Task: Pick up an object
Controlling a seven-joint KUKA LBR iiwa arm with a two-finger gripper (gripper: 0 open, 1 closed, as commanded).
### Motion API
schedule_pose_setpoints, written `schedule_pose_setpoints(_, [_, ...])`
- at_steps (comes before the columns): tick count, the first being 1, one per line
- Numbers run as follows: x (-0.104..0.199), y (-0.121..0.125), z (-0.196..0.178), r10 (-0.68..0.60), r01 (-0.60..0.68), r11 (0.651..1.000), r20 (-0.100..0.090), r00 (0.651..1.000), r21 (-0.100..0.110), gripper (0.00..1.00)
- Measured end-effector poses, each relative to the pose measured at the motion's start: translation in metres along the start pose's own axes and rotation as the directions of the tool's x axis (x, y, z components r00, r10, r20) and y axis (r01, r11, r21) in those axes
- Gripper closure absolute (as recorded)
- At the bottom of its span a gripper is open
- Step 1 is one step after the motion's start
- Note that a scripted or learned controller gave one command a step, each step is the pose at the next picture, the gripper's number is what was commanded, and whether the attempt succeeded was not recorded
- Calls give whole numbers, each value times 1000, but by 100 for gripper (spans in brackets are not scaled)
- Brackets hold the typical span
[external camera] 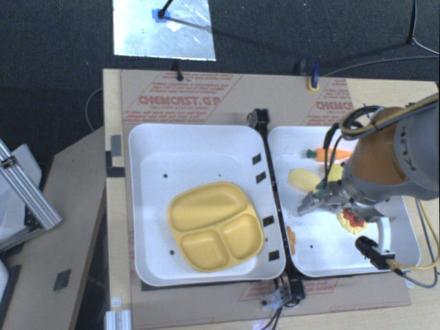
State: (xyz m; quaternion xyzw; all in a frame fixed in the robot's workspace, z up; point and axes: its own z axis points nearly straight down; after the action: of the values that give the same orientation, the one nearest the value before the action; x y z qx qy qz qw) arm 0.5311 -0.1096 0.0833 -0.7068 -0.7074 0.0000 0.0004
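Right bin [412, 236] holds pale yellow piece [303, 179] just above tool [317, 202]; grip state unclear

Yellow divided plate [216, 225] fills left bin's [148, 184] middle; bare floor rings it. Beyond divider, arm [392, 153] overhangs, perhaps hiding items.

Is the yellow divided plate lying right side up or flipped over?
Right side up: the yellow divided plate lies flat in the left bin, its three hollow compartments facing the camera.
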Motion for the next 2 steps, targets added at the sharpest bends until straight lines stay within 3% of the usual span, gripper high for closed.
schedule_pose_setpoints(1, [0,1,-13,0,0,1000,-1,1000,-3,100])
schedule_pose_setpoints(2, [-1,-6,-72,-2,2,1000,2,1000,-6,100])
